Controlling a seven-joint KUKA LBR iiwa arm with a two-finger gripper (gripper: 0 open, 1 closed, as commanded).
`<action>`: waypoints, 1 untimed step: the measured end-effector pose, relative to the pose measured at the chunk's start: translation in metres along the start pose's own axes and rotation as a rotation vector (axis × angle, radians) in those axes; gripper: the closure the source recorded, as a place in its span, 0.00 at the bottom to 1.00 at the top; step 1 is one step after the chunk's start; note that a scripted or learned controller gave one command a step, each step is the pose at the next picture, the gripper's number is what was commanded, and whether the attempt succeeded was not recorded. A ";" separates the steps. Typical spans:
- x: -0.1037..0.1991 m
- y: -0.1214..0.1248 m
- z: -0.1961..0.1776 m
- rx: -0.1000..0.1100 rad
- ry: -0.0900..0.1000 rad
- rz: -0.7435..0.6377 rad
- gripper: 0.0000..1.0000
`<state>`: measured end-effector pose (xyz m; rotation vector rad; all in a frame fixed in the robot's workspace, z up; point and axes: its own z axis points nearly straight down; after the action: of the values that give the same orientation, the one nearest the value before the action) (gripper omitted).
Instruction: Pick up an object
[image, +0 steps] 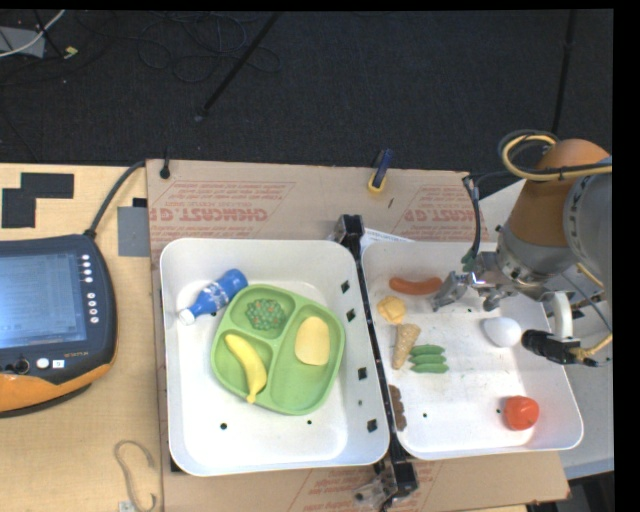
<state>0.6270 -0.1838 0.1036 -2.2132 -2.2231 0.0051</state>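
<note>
While the arm (560, 215) reaches in at the right of the frame, we see its gripper (462, 287) low over the upper part of the right bin (570, 425), beside the sausage (415, 285); we cannot tell its state. Lower lie a white egg (500, 330), green pea pods (428, 359), a cone (404, 343) and a tomato (519, 412).

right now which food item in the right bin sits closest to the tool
The red sausage, lying just left of the tool at the bin's far edge; the white egg and the other pieces lie farther off.
</note>
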 end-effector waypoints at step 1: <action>0.002 0.000 0.017 -0.001 0.000 -0.001 0.00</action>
<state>0.6270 -0.1816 0.0867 -2.2126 -2.2247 0.0039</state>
